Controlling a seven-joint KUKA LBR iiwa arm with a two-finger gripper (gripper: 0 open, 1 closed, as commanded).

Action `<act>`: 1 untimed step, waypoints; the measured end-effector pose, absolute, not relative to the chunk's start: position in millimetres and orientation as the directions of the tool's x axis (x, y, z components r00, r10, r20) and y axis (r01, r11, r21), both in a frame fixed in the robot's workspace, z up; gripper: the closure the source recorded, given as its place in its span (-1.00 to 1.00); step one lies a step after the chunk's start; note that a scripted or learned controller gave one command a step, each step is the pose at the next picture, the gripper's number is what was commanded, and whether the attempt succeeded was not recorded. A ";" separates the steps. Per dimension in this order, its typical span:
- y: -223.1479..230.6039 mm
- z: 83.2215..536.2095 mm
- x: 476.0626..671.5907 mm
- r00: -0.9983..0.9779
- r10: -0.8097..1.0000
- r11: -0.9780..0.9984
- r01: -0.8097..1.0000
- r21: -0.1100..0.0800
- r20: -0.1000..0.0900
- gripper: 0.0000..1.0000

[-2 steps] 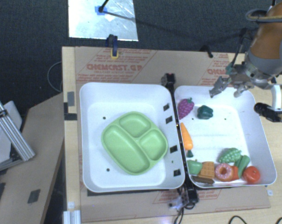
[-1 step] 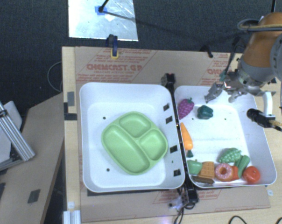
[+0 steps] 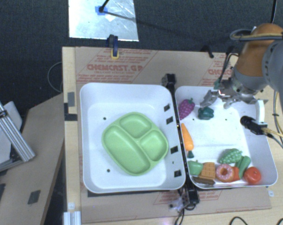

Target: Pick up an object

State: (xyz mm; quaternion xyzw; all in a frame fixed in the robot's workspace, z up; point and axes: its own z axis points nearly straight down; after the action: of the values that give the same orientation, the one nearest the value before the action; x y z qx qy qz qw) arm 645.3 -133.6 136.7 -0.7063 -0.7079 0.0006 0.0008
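Above the right bin (image 3: 268,159), the end effector (image 3: 219,99), its grip state unreadable, should descend squarely over the dark green toy (image 3: 206,112).

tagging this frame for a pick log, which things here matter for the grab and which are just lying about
In play:
- two-finger gripper, above the right bin
- small dark green toy vegetable, just below the gripper
- purple toy grape bunch, beside it
- shallow white right bin

Lying about:
- light green divided plastic plate in the left bin
- orange toy carrot
- pink-frosted toy doughnut
- red toy tomato
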 end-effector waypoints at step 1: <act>-132.8 84.5 644.9 -0.002 1.000 0.002 1.000 -0.003 0.001 -1.00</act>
State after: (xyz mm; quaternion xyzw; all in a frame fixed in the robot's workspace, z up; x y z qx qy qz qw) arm 644.9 -132.8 84.5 -0.7063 -0.7079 0.0009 0.0013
